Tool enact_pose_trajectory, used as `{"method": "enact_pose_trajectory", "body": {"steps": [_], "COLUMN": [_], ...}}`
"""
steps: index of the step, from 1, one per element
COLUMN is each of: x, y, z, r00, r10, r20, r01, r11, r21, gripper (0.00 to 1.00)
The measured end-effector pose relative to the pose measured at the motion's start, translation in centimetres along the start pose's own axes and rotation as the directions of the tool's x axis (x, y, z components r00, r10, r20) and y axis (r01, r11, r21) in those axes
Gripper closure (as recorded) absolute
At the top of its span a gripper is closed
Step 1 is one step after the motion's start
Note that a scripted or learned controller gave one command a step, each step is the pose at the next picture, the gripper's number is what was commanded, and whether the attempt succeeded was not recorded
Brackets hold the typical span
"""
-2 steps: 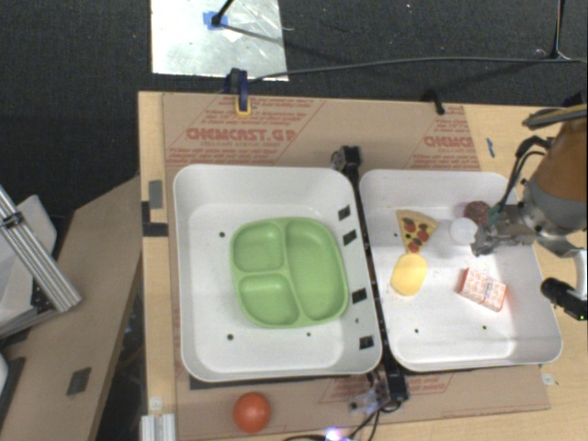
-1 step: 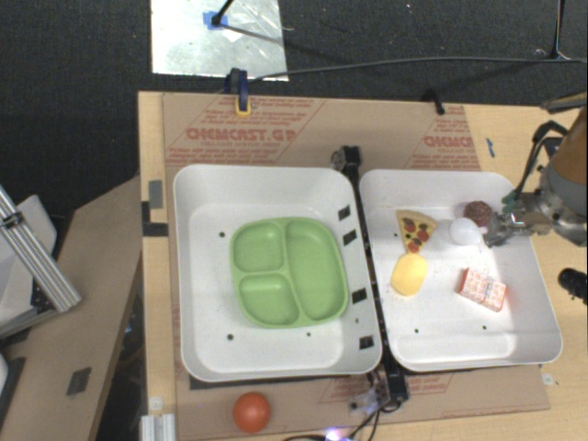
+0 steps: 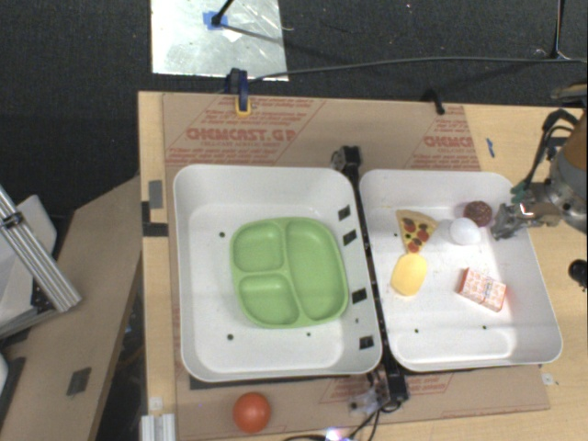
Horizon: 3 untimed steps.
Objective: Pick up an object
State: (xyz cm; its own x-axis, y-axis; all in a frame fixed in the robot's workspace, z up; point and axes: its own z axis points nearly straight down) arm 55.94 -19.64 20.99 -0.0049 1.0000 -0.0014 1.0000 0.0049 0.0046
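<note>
The gripper [image 3: 511, 219] hung at the right bin's [image 3: 528, 338] far right rim, reaching in from the right; whether it was open or closed could not be told, for it was small and blurred.

Nearest to it lay a dark reddish-brown ball [image 3: 478, 212], rough-looking, just beside the gripper on its left but seemingly not touching it. Next to that ball, slightly nearer the camera, sat a smooth white ball [image 3: 464, 231], the two close together or perhaps in contact.

Further left in the same bin lay a toy pizza slice [image 3: 416, 228], a yellow wedge with red dots, pointing toward the near side. Just below it rested a yellow, rounded, lemon-like piece [image 3: 410, 274]. Toward the right side of the bin, well apart from the gripper and nearer the camera, lay a small pink and white packet [image 3: 482, 288], tilted.

The left bin [image 3: 197, 246] held a green divided plate [image 3: 289, 271] with three compartments. On the bench before the bins sat an orange-red ball [image 3: 252, 411].
</note>
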Motion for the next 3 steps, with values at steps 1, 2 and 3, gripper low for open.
{"method": "enact_pose_trajectory", "body": {"steps": [1,2,3], "x": [6.1,11.3,16.1], "y": [1.9,3.1,4.2], "z": [-0.5,0.3,0.9], "r00": [1.000,1.000,1.000], "r10": [-0.006,-0.004,-0.004], "r20": [-0.002,-0.002,-0.003], "r01": [0.006,0.004,0.004], "r11": [1.000,1.000,1.000], "r21": [0.001,0.002,0.002], "gripper": [1.00,1.00,1.00]}}
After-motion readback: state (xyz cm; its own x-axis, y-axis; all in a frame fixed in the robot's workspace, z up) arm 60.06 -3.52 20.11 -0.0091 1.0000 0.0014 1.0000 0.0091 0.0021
